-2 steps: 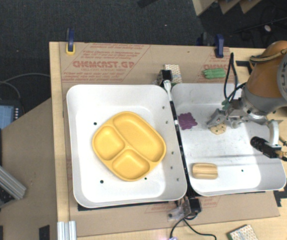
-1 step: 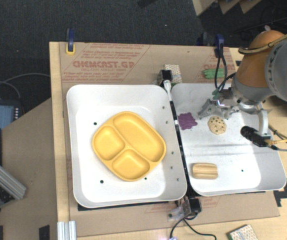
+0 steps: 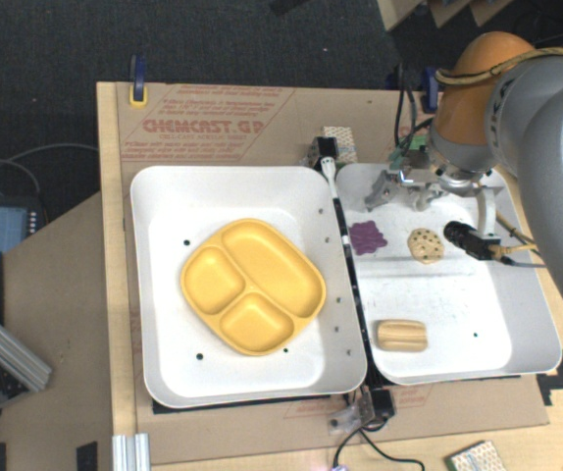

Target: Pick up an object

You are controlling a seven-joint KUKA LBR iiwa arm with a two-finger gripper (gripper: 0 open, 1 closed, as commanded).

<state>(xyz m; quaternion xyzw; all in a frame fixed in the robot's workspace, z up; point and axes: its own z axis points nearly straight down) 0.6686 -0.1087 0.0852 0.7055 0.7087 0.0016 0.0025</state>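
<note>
The grey arm [image 3: 546,155] reaches in from the right side of the camera view, its broad link filling the upper right corner; the orange band [image 3: 473,91] sits above the wrist, which points downward and to the left; below it hangs the hand [image 3: 411,189], a cluster of metal parts and cables, held low near the far edge of the right-hand bin; the state of its grip cannot be made out from here.

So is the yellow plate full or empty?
Empty. All three compartments of the yellow divided plastic plate in the left white bin show bare yellow.
</note>
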